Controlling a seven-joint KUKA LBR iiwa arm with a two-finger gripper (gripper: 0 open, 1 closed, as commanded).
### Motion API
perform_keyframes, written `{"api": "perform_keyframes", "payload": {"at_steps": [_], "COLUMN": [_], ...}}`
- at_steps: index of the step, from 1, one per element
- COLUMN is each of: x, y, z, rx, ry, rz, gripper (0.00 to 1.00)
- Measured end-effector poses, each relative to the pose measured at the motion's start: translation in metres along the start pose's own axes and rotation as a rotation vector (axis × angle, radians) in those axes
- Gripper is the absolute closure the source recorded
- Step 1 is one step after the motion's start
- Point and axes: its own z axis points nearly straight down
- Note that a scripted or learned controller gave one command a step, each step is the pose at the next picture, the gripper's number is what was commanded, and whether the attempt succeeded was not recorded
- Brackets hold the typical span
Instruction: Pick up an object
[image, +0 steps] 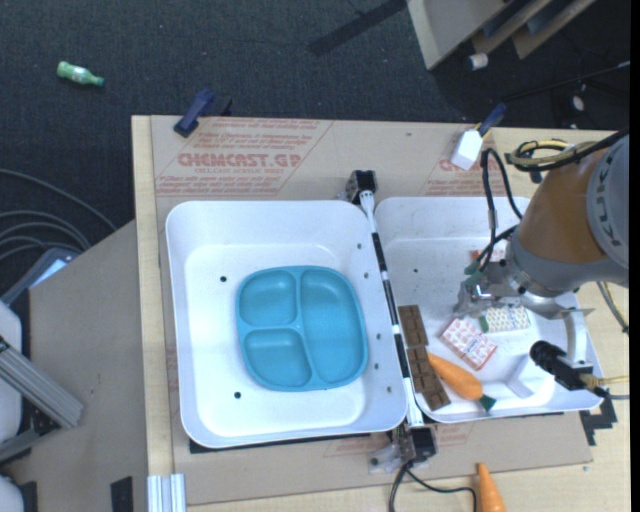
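The gripper (478, 296) is hanging low in the right bin (430, 225); whether it is wide or closed, I cannot tell. Just beside it is lying a checkered packet (468, 343) (likely light, crinkly), best pinched across its edges.

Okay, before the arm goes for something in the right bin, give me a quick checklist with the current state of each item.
1. Gripper over the right bin: ok.
2. Object between the fingers: cannot tell, the wrist hides them.
3. Targets within the bin: ok, the checkered packet, carrot and brown bar lie there.
4. Targets spaced apart: not ok, the carrot lies against the bar and close to the packet.
5. Blue divided plate out of the way in the left bin: ok.
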Motion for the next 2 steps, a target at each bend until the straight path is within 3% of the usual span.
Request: {"api": "perform_keyframes", "payload": {"at_steps": [1, 2], "x": [0.000, -0.047], "y": [0.000, 0.053], "z": [0.000, -0.032], "rx": [0.000, -0.003], "ry": [0.000, -0.003], "rz": [0.000, 0.001], "gripper": [0.00, 0.00]}}
